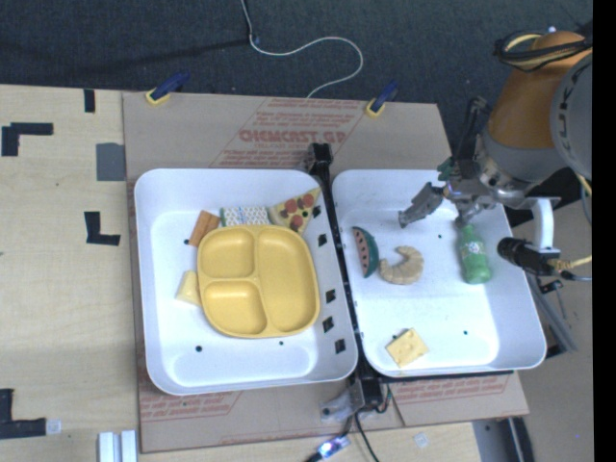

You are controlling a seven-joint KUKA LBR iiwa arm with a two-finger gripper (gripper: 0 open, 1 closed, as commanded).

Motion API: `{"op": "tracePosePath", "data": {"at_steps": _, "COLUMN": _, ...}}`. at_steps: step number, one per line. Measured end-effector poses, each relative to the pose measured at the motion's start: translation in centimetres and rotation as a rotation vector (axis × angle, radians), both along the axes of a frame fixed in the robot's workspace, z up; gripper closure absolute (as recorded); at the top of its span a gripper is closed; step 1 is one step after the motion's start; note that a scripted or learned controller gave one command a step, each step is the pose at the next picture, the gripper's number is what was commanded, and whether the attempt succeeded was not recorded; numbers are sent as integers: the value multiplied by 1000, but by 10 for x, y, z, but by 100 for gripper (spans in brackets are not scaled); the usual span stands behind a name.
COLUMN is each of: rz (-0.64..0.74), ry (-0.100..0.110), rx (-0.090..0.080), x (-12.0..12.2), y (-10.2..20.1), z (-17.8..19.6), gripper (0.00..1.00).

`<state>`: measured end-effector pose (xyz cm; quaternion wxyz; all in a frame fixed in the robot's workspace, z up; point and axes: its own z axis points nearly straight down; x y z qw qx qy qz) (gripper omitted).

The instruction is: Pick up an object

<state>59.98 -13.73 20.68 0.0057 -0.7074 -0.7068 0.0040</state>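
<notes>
Two fingers spread open, nothing between them.
From my end the gripper [441,205] hangs over the right bin [500,349], bottle [473,256] just beside, croissant [403,266] near.

Both bins [154,258] look like smooth, matt white plastic. Left of the gripper [445,203], the yellow divided plate [258,279] is smooth plastic with slight sheen. Just right, the green bottle [473,258] appears glossy plastic. Underneath, matt brown cardboard [279,133].
</notes>
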Motion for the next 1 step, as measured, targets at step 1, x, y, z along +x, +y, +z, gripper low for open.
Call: {"op": "tracePosePath", "data": {"at_steps": 1, "rz": 3, "ry": -12, "rx": -2, "x": 3, "y": 0, "z": 7, "gripper": 0}}
